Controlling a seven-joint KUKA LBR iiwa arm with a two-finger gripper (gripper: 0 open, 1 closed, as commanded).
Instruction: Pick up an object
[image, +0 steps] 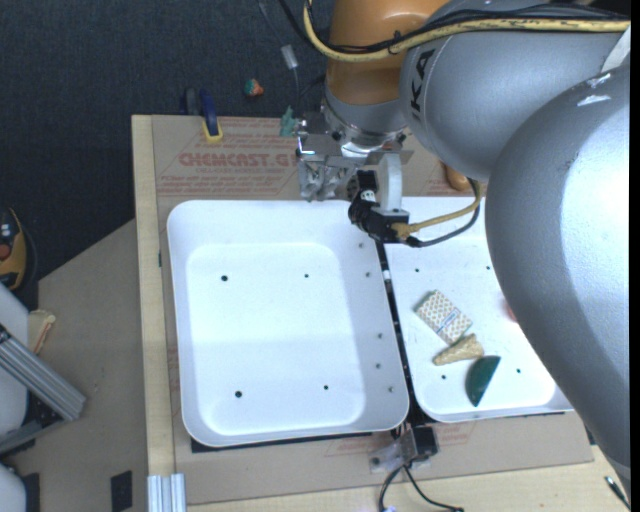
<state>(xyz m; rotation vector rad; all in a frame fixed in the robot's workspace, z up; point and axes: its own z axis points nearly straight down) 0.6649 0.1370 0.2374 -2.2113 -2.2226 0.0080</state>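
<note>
In the right bin (440, 400), toward its near side, we see three small things lying close together: a white packet (444, 314) with a fine blue pattern, a tan wedge (459, 350) just below it, and a dark green piece (482, 379) below and to the right of the wedge. The packet and the wedge look to be touching or nearly so; we cannot tell which. The green piece sits just beside the wedge's right end, near the bin's front rim.

The left bin (190, 300) lies alongside, its right rim against the right bin's left rim, the two parted by a dark seam.

The gripper (322, 182) hangs well apart from the three things, past the far rim of the left bin and over the brown board (240, 160) with red lettering. Whether it is apart or together we cannot tell, since the metal parts there are small and blurred; nothing shows between them. A black fitting (372, 214) with a pale cable (440, 232) sits just to the gripper's right, over the seam's far end.

The grey arm (540, 180) with its orange band (375, 30) fills the upper right and covers the right bin's far corner.

On the dark floor beyond the board lie a blue and yellow clamp (210, 115) and a small orange and green thing (255, 88).
</note>
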